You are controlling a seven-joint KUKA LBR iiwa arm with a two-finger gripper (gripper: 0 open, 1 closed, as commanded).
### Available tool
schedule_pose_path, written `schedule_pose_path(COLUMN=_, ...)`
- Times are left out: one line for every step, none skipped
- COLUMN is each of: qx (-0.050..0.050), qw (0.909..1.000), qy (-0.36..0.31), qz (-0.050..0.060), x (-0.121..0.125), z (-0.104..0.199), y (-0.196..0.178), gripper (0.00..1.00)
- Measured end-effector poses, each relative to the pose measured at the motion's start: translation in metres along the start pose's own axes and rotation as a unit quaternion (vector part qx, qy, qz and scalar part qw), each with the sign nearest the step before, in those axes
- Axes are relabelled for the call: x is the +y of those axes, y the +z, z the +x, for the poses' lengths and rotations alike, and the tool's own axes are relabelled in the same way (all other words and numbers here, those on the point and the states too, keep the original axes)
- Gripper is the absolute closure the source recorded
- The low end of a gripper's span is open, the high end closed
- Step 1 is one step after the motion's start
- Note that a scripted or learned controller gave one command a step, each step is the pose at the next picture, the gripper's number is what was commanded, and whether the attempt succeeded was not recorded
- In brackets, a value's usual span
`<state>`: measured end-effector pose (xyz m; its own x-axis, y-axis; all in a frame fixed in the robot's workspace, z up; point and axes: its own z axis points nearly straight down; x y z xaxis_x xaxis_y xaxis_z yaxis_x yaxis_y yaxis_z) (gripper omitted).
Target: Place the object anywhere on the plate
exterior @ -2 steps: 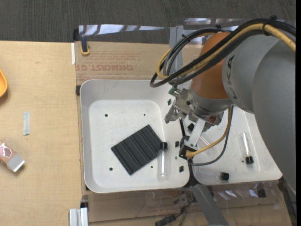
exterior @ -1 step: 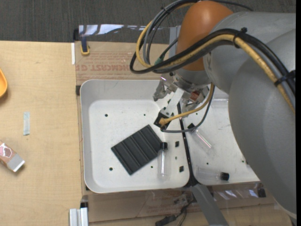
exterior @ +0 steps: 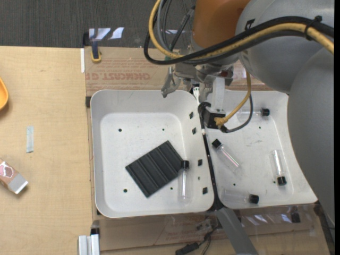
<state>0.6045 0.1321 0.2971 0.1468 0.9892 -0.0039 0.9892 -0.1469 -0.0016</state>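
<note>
A black ribbed plate point(exterior: 155, 168) lies flat and askew in the left bin point(exterior: 106, 142), toward its front. A clear tube with a black cap point(exterior: 184, 184) lies in the same bin beside the plate's right corner, its cap end close to the plate's edge. My gripper point(exterior: 197, 91) hangs over the back of the wall between the two bins, well behind the plate and the tube, and the wrist hides much of it. Nothing shows in its grip.
The right bin point(exterior: 297, 190) holds several clear black-capped tubes, among them one near the divider point(exterior: 226, 154), one at the right point(exterior: 277, 166) and one at the front point(exterior: 249, 198). On the bench at the left lie a grey strip point(exterior: 30, 139) and a small red-and-white block point(exterior: 13, 177).
</note>
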Motion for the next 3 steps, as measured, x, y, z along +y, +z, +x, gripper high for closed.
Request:
schedule_pose_path(qx=-0.002, qw=1.0, qy=-0.001, qz=0.001, x=0.0, z=0.0, y=-0.007, gripper=1.0)
schedule_pose_path(qx=0.0, qw=0.9838, qy=-0.179, qz=-0.001, x=0.008, z=-0.021, y=-0.023, gripper=1.0)
schedule_pose_path(qx=0.001, qw=0.8806, qy=-0.474, qz=-0.002, x=0.046, z=0.027, y=0.023, gripper=1.0)
